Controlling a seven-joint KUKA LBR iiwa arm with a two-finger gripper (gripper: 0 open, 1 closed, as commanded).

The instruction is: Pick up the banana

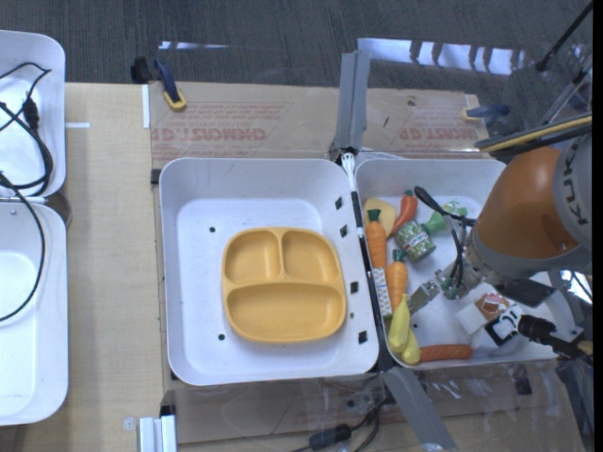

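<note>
Low over the right bin (pixel 490 172) hung my claw (pixel 450 283), reaching in from the camera view's right, and whether it was released or clenched I could not tell from that slant. From the same view the banana (pixel 400 331) lay at the bin's near left corner, lengthwise along the left wall, with one orange carrot (pixel 396 278) touching its far end and another carrot (pixel 445 352) lying just beside its near end. My claw was near it but apart, holding nothing that I could see. I judged the banana a light toy, stiff and smooth-skinned, so apt to slip; I reckoned its thick middle, taken across the narrow width, the surest hold, though the wall crowded one side. The yellow plate (pixel 283 284) sat in the left bin (pixel 188 252) on the tabletop (pixel 104 252).
</note>
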